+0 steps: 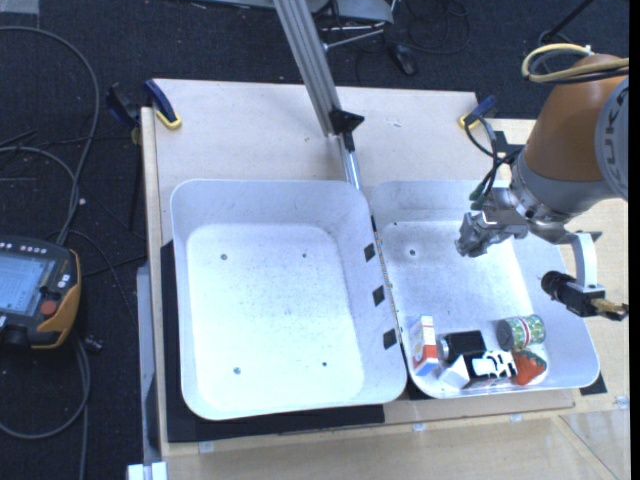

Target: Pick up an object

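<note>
Nearest you, the objects huddle at the right bin's (560,298) front edge: a small carton (425,343), a black box (466,346), a green can (521,330). Farther back the gripper (474,236) hangs above bare floor, so your pick lies toward the front; whether it's clenched or released you cannot tell.

One fixed camera looks down from above at a slant, set well back from the worktop (300,118); both white bins sit whole in frame, the left bin (270,298) central, the right bin (480,278) toward the right side; dark floor borders the top and left; the arm (575,148) enters from the right edge.
</note>
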### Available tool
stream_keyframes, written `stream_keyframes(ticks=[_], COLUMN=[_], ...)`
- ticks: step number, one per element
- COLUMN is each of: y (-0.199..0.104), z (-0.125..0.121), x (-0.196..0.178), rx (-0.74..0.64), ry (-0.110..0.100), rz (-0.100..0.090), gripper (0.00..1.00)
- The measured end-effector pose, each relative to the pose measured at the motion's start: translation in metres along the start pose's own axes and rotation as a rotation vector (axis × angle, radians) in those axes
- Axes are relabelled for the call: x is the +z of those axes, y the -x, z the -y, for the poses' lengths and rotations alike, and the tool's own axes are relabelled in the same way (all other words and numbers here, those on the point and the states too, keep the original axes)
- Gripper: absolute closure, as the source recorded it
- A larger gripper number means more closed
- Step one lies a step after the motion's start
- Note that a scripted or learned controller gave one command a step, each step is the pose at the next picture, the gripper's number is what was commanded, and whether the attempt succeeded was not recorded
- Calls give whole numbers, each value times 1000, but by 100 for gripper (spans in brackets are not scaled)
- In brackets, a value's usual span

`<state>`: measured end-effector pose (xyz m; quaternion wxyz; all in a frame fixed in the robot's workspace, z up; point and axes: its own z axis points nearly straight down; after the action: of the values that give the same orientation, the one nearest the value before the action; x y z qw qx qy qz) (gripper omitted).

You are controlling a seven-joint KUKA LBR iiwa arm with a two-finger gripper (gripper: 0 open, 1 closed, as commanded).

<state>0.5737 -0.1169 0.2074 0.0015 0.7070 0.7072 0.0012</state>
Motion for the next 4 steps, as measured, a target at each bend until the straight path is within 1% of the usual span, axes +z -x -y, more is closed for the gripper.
stream_keyframes(ticks=[1,2,3,4], y=[-3,-57,-96,-143], z=[-3,14,25,47], x=[-62,-62,-52,-32], rx=[0,-4,-3,-4], ry=[1,-4,-5,-6], rz=[0,-2,-1,-1], gripper=[100,100,100,100])
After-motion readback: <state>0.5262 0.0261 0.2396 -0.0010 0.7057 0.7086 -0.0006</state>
